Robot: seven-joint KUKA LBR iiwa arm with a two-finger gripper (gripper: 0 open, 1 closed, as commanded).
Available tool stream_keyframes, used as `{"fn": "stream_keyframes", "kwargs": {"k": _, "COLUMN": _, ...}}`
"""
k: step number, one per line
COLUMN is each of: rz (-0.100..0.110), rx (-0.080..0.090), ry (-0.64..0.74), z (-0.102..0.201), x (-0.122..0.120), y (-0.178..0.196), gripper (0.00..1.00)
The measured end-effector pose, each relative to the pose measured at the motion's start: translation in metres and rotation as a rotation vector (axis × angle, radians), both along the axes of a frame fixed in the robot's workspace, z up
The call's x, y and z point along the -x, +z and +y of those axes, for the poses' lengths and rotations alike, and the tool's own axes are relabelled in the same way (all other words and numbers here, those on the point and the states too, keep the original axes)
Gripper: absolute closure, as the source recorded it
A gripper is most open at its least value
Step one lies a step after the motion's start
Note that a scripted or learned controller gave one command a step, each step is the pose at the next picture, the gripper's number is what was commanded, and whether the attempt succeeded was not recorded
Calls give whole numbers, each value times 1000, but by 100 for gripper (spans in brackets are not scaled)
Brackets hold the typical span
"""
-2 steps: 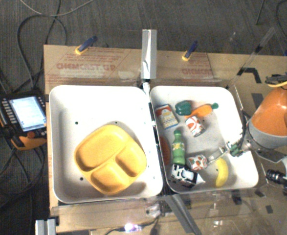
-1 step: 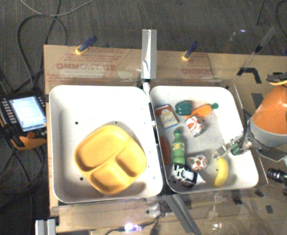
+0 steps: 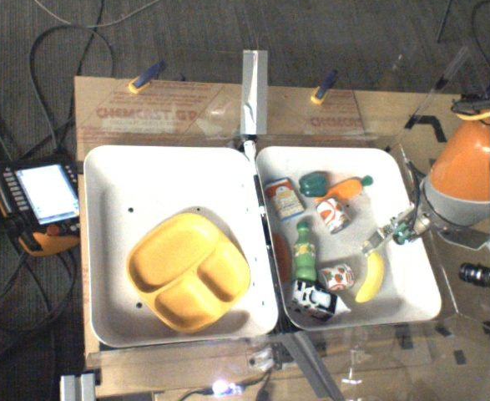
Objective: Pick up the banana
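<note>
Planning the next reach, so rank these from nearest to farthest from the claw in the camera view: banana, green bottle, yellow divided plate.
Measured from the claw, over the right bin:
1. Banana, just below the claw, by that bin's right wall.
2. Green bottle, to the claw's left, near the divider.
3. Yellow divided plate, far left, in the other bin.

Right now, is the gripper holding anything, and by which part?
Nothing is held. The gripper hovers just above the upper end of the banana in the right bin, with nothing between its fingers.
</note>
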State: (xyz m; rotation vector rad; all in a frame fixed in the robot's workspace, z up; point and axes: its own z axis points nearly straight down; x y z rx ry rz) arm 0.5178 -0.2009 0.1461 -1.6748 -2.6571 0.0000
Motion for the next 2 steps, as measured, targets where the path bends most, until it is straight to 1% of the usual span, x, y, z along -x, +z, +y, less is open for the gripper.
{"fn": "stream_keyframes", "kwargs": {"k": 1, "rz": 0, "rx": 0, "ry": 0, "z": 0, "x": 0, "y": 0, "gripper": 0}}
{"fn": "stream_keyframes", "kwargs": {"k": 2, "rz": 2, "rx": 0, "ry": -29, "z": 47, "x": 5, "y": 49, "gripper": 0}}
